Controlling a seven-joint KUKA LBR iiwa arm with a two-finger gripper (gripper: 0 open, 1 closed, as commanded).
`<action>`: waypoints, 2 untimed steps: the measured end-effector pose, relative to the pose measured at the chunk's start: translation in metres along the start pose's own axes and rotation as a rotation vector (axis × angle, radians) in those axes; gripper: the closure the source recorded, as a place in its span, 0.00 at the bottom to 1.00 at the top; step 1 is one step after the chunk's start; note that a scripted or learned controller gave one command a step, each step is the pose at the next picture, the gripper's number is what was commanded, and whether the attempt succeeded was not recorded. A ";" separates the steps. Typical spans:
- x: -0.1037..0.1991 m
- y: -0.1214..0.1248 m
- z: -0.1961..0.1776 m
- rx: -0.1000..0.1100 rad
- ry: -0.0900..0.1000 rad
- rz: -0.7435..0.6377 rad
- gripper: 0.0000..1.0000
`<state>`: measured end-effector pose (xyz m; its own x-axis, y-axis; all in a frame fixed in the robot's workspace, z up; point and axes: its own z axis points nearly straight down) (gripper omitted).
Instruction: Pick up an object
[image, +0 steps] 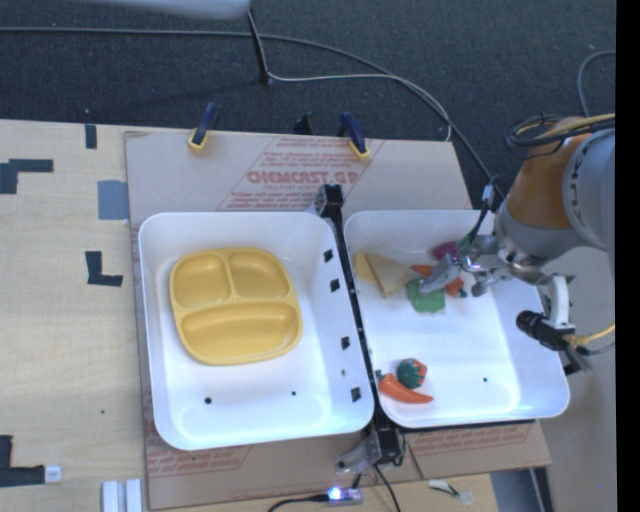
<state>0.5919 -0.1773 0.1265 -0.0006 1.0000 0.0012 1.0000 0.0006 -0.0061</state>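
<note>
So the desk (60, 330) carries two shallow white bins side by side on a cardboard sheet (290, 175) that's clamped down at the far edge, probably so nothing slides around. The left bin (160, 400) just has a yellow divided plate (236, 305) sitting in it. The right bin (520, 385) is where the pickable stuff is: a pale yellow wedge (378, 273) near the far left corner, a green piece (427, 298) just beside it with something red-orange touching it, and down at the near left corner an orange carrot-looking thing (405, 393) with a small green and red toy (411, 372) against it. The arm (560, 200) comes in from the right, and the claw (447, 275) is low over that green piece, right on the cluster. Whether it's spread or pinching anything, I honestly can't tell from this angle.
</note>
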 end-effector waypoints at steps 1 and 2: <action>0.000 0.000 0.042 -0.006 -0.002 0.000 0.00; 0.000 0.002 0.029 -0.010 -0.003 0.000 1.00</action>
<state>0.5933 -0.1777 0.0971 -0.0006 1.0000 -0.0020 1.0000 0.0006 0.0039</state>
